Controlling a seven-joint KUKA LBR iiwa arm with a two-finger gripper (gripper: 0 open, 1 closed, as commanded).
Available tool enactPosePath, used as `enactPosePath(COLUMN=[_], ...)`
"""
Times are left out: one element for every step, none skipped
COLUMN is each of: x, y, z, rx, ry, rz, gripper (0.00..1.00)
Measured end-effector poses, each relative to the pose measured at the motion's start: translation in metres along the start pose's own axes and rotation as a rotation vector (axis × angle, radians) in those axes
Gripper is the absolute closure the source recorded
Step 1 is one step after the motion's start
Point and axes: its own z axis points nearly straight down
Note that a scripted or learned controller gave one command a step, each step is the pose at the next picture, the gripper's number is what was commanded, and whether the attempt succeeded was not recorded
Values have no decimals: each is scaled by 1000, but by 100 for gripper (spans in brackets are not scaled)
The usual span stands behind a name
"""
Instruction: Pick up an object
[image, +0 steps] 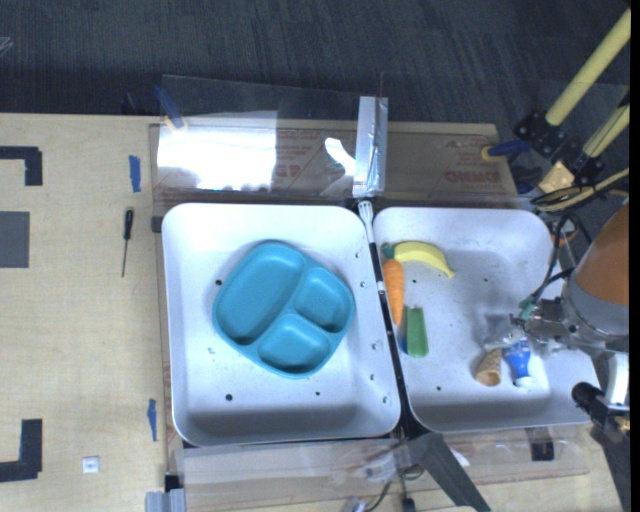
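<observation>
Reaching in: the arm (605, 275) is seen entering from the right edge, grey with an orange band, over the right bin (470, 400).
Gripper: the gripper (520, 335) is positioned low over the right part of the right bin; how far it is open cannot be told, and nothing can be confirmed as held.
Objects near gripper: a small blue and white object (518, 362) is seen just below the gripper, with a tan rounded object (488, 368) touching or just beside it on its left; both are too small to be identified.
Left side of right bin: a banana (422, 257) is noted near the top, a carrot (395, 290) lies lengthwise just below it along the dividing wall, and a green block (416, 332) lies just right of the carrot's lower end.
Left bin: the left bin (200, 400) is occupied by a blue divided plate (285, 306) with three compartments, set near its middle.
</observation>
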Motion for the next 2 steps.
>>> enactPosePath(x=[0,58], y=[1,32], z=[-11,-110], rx=[-3,-1], ry=[0,3], rz=[1,-109], gripper=[100,100])
